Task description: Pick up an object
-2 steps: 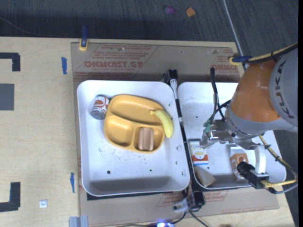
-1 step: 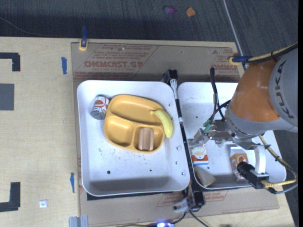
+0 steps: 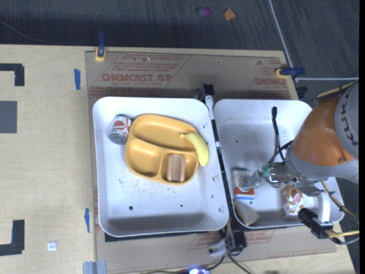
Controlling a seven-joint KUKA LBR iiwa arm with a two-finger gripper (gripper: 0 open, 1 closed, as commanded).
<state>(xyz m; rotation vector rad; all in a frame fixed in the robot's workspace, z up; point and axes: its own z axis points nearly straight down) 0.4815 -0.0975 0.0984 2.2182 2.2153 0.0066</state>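
My gripper (image 3: 270,177) is low in the right bin (image 3: 251,119), near its middle. It is right beside a crumpled clear packet with a red and white label (image 3: 245,182), on the packet's right edge. A small white and orange packet (image 3: 292,201) lies just right of and below the gripper. A tan, cone-shaped piece (image 3: 247,213) rests at the bin's front wall. The arm's orange band (image 3: 322,136) hides the bin's right side.
The left bin (image 3: 154,210) holds a yellow divided plate (image 3: 149,131) with a banana (image 3: 198,146) on its right rim and a brown block (image 3: 174,168) in one compartment. A crushed can (image 3: 120,129) lies at the plate's upper left.
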